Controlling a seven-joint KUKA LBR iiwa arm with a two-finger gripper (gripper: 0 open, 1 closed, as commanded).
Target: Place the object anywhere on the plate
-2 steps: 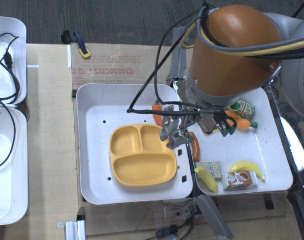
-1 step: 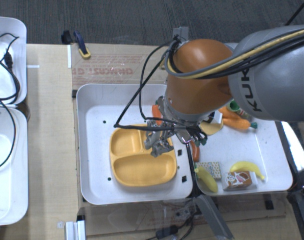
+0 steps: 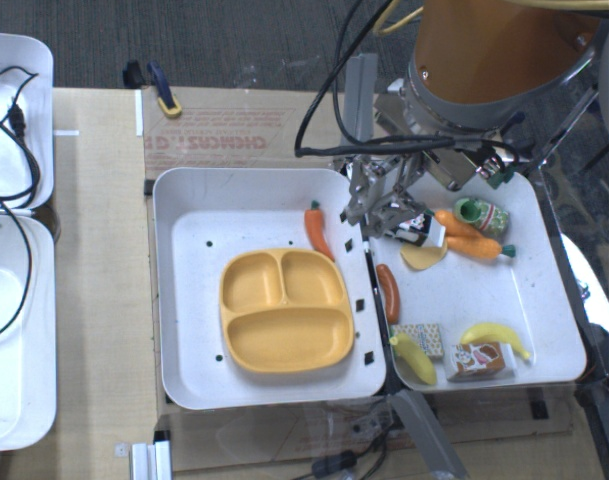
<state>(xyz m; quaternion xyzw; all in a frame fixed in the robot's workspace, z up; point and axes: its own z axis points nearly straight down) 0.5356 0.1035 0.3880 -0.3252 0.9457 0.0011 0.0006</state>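
Note:
A yellow three-section plate [image 3: 286, 310] lies in the left bin [image 3: 184, 268], in the middle and towards the front. A small orange carrot [image 3: 315, 231] rests on the bin floor just beyond the plate's far right corner, apart from it. My gripper [image 3: 372, 208] hangs over the divider between the two bins, just right of that carrot and above the right bin's far left corner. Nothing shows plainly in its grasp. A black-and-white item [image 3: 416, 228] lies right beside it.
The right bin [image 3: 554, 298] holds several toy foods: a sausage [image 3: 387, 291], a yellow slice [image 3: 422, 257], a bigger carrot [image 3: 474, 245], a green bottle [image 3: 482, 214], a banana [image 3: 496, 336], a juice box [image 3: 479, 360]. Cables [image 3: 324, 118] hang from the arm.

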